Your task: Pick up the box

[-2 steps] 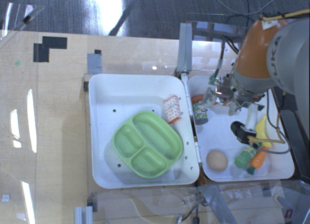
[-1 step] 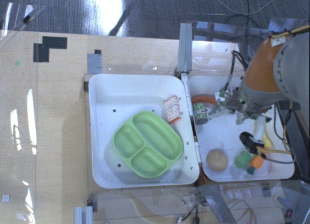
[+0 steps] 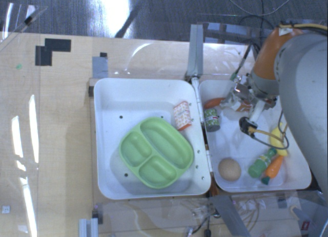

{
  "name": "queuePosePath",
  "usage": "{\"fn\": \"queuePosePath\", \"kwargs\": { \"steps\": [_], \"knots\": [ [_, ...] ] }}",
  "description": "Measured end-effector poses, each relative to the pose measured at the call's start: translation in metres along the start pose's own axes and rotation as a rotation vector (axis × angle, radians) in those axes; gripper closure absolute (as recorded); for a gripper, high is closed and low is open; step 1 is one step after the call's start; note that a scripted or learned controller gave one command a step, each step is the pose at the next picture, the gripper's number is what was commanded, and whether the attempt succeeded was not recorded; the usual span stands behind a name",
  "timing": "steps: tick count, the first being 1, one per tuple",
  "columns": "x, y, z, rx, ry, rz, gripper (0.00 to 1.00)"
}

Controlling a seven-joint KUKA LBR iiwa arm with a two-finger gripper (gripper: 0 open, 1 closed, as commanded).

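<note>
Hand [image 3: 241,99] low over the back of the right bin [image 3: 300,179], near its left wall. Cannot tell whether it is released or clenched; the wrist and cabling mask it. Nothing visibly grasped. It sits beside a green-topped can [image 3: 211,120] and an orange-red item [image 3: 215,102], contact unclear.

Box [image 3: 181,115]: small, red-and-white printed, in the left bin [image 3: 102,128], near the right wall, tilted, just beside the upper right edge of the green divided plate [image 3: 156,151]. Hand and box are in different bins, with the divider between.

Step, by my reading: approach not yet made; no grasp on the box. Next move calls for lifting clear of the right bin, crossing left over the divider, then descending on the box without catching the plate rim or wall.

Also in the right bin: a tan ball [image 3: 229,170], a green bottle [image 3: 261,164], a carrot [image 3: 273,168], a banana [image 3: 279,137].
</note>
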State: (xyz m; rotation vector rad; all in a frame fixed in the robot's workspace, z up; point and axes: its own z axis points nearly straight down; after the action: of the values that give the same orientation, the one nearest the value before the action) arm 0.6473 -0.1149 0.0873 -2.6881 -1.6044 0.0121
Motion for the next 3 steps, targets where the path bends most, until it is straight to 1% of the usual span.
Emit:
{"fn": "queuePosePath", "kwargs": {
  "steps": [1,2,3],
  "knots": [
    [0.003,0.002,-0.009,-0.014,0.002,-0.010,1.00],
    [-0.043,0.002,-0.118,-0.016,0.002,0.176,1.00],
    [-0.031,-0.002,-0.219,-0.018,0.002,0.199,1.00]
  ]
}}
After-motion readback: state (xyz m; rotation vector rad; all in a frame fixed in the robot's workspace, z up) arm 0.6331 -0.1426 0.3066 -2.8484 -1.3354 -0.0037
